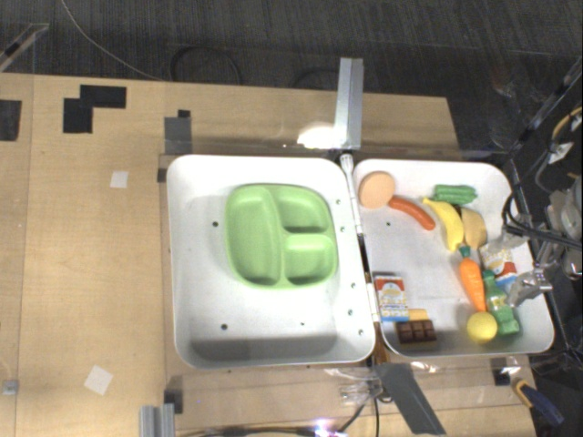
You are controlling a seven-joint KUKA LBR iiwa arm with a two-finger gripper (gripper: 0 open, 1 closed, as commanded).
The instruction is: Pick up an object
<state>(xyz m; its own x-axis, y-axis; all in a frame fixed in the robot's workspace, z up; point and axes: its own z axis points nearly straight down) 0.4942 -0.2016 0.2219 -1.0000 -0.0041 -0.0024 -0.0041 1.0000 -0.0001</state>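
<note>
Two bins: white, shallow, side by side on the wooden table.
L bin: held a green divided tray, three compartments, lying near the middle.
R bin: held all the small toy food items.
Top of R bin: peach-coloured ball near the L wall; red sausage just beside it; green piece by the far wall.
Middle: yellow banana w/ a paler yellow piece touching its R side; orange carrot below them, tip pointing toward the near edge.
Near edge: small carton w/ red and blue print against the L wall, brown chocolate bar just below it; yellow lemon toward the R corner, touching a green block.
Arm: came in from the R edge – grey parts and cables over the R wall of the R bin.
Pincer: low over the R side of the R bin, near the carrot and lemon; couldn't tell if apart or together – nothing seen gripped.
</note>
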